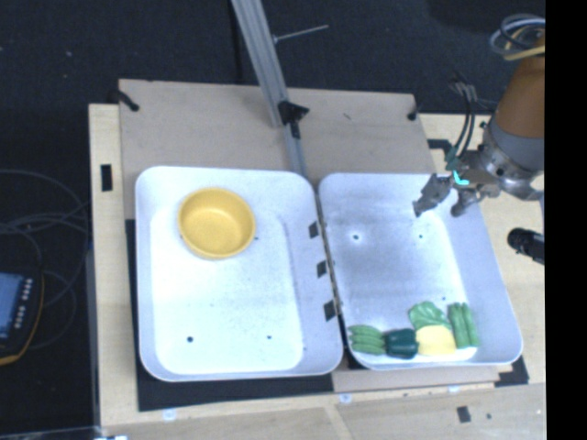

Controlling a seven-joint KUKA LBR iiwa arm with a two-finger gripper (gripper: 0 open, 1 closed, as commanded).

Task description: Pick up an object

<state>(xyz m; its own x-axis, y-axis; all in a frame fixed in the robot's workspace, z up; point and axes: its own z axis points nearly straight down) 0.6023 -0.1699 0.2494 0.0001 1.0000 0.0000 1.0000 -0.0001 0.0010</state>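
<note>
Camera view: jaws spread open, nothing between them, hovering over the upper right part of the right bin. Objects cluster at that bin's lower edge: green pieces, dark green block, yellow block, green pieces, packed touching. Left bin holds a yellow bowl. A metal pole crosses the desk above the bins.

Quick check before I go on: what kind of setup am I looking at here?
Probably a lab test bench for robot grasping: two shallow white bins side by side on a board, a yellow bowl in one, small toy-like items in the other, and the arm's pincer open over it.
</note>
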